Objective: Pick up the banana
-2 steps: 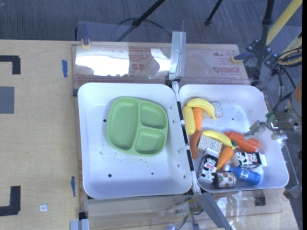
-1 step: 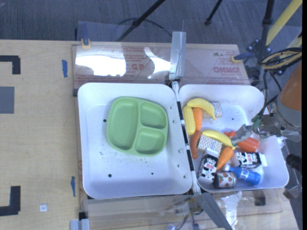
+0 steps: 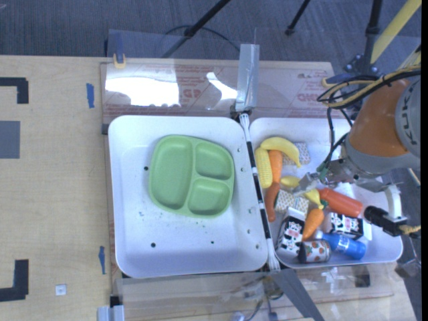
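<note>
The yellow banana (image 3: 281, 147) lies curved at the far end of the right bin (image 3: 391, 246), next to the divider between the bins. My gripper (image 3: 311, 179) hangs low over the middle of the right bin, a little to the right of the banana and nearer the camera, among the other toys. The banana lies apart from the gripper. The grey arm with its orange band (image 3: 378, 122) reaches in from the right and hides part of the bin's right side.
Around the gripper lie an ear of corn (image 3: 264, 168), a carrot (image 3: 271, 196), a red and orange toy (image 3: 341, 202), small cow-print cartons (image 3: 291, 235) and a blue can (image 3: 348, 246). The left bin (image 3: 127, 233) holds a green divided plate (image 3: 192, 174).
</note>
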Available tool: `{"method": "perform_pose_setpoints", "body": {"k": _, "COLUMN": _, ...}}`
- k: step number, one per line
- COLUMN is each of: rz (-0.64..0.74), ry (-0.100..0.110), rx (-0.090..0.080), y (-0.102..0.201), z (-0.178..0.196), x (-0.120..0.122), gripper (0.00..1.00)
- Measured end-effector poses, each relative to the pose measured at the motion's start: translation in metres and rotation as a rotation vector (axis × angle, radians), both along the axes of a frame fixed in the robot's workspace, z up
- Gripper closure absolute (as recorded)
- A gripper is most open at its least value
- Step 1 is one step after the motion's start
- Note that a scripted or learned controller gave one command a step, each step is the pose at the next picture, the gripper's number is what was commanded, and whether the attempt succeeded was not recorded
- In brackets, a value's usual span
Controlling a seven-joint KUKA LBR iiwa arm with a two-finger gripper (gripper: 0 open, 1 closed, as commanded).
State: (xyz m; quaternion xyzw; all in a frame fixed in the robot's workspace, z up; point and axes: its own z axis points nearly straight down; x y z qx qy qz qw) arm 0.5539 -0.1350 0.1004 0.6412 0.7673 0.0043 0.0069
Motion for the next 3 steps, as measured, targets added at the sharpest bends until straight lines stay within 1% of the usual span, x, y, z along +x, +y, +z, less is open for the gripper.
{"method": "perform_pose_setpoints", "body": {"k": 1, "rz": 0.032, "ry": 0.018, "rx": 0.001, "y": 0.005, "z": -0.015, "x": 0.07, "gripper": 0.0}}
{"method": "perform_pose_setpoints", "body": {"k": 2, "rz": 0.034, "ry": 0.01, "rx": -0.001, "y": 0.005, "z": -0.002, "x": 0.072, "gripper": 1.0}}
{"method": "perform_pose_setpoints", "body": {"k": 3, "rz": 0.1, "ry": 0.013, "rx": 0.0, "y": 0.071, "z": 0.086, "x": 0.114, "gripper": 1.0}}
